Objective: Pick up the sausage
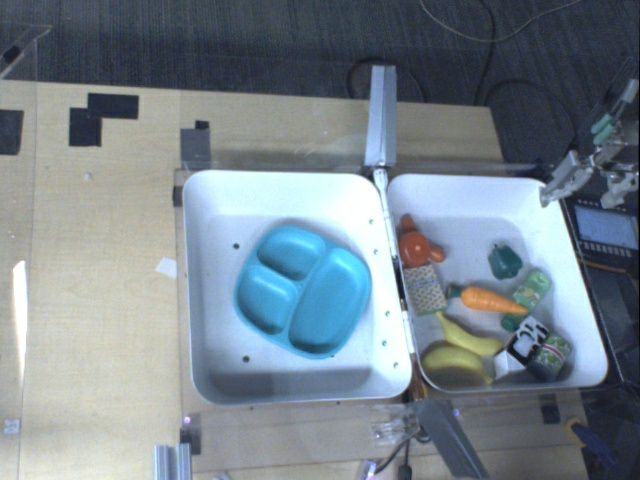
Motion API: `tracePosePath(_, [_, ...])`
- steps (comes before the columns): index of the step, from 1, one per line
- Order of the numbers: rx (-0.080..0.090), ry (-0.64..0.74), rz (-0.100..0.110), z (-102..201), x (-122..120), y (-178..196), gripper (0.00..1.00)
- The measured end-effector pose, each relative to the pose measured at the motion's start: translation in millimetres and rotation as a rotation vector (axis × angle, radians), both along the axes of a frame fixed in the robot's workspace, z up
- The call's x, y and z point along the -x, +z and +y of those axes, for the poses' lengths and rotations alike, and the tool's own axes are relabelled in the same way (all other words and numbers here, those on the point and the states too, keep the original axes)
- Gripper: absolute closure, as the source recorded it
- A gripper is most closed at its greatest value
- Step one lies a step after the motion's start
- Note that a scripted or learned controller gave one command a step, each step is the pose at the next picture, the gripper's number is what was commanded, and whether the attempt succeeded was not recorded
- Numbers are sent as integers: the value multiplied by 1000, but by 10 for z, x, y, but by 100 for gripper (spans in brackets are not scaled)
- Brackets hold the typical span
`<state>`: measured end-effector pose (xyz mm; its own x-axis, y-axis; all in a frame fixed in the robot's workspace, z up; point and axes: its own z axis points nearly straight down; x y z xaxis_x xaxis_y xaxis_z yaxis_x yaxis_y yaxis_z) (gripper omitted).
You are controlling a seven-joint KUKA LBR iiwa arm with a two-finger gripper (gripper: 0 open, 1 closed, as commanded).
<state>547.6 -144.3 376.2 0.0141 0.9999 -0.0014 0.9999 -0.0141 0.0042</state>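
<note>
The sausage, a short reddish-orange piece, lies in the right bin close to its left wall, near the divider between the bins. My gripper hangs at the far right, over the right bin's back right corner. It is well away from the sausage and nothing shows in it.
Around the sausage lie a patterned block, a carrot, a banana, a yellow-green fruit, a teal piece, a green can and a black-and-white carton. The left bin holds a blue divided plate.
</note>
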Motion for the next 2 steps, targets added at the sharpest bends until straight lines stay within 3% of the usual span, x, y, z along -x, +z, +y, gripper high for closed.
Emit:
tracePosePath(1, [-2, 29, 5, 149, -194, -1899, 0])
tracePosePath(2, [-2, -129, 2, 456, -591, -2572, 0])
